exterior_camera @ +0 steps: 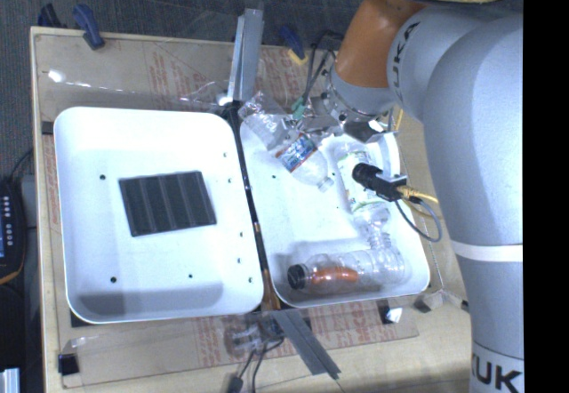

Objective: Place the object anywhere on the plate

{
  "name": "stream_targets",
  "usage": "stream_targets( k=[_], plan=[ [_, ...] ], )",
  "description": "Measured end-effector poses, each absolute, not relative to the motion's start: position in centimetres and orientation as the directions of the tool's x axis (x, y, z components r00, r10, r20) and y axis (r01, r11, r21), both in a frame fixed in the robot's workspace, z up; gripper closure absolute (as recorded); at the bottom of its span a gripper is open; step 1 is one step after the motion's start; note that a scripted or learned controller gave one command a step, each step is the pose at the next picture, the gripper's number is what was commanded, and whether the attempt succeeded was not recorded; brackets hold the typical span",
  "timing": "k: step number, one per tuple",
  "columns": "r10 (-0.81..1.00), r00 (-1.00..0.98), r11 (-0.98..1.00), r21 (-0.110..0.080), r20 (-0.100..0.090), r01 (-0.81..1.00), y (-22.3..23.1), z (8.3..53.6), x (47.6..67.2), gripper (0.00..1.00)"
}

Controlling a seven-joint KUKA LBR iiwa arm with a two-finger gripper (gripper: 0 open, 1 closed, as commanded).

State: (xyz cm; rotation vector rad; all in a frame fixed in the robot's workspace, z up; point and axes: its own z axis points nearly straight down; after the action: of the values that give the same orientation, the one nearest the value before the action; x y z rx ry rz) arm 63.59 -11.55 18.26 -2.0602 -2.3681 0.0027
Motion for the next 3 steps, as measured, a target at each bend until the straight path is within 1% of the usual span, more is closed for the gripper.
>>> stream_targets(
  k=[1, 2, 3],
  plan=[
    [0.993, -0.115, 0.115, -0.004, 0.0, 0.993, -4.3, 19.1, 59.8, 1.0],
    [0.983, -0.184, 0.184, -0.005, 0.0, 0.983, 2.2, 19.1, 56.4, 1.0],
    [0.968, -0.249, 0.249, -0.003, 0.0, 0.968, -7.5, 19.1, 59.4, 1.0]
  ],
)
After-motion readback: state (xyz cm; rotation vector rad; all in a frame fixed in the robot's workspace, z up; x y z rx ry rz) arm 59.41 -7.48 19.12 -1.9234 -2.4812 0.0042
